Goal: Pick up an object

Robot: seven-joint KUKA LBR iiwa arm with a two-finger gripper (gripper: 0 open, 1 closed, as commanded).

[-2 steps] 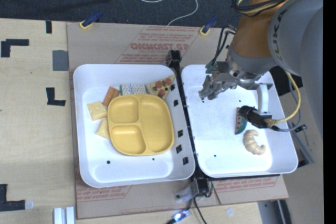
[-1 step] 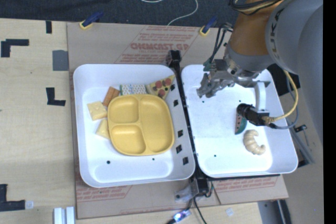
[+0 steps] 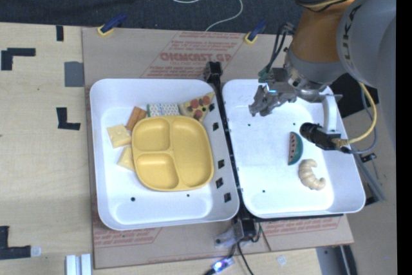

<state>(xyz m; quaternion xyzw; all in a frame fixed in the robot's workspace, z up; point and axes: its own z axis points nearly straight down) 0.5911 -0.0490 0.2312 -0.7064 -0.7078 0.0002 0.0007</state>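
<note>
My gripper (image 3: 262, 106) hangs over the upper left part of the right bin (image 3: 270, 177), its dark fingers pointing down. Nothing shows between the fingers. A watermelon slice (image 3: 295, 147) lies in the right bin, to the lower right of the gripper. Below the slice rests a pale croissant (image 3: 312, 175). In the left bin (image 3: 109, 196) sits a yellow divided plate (image 3: 172, 152) with several small food pieces around its upper left edge.
A black clip (image 3: 213, 71) stands at the top where the two bins meet. Crackers (image 3: 119, 136) and a slice of pizza (image 3: 199, 104) lie beside the plate. A white cable (image 3: 206, 0) loops across the dark floor behind the bench.
</note>
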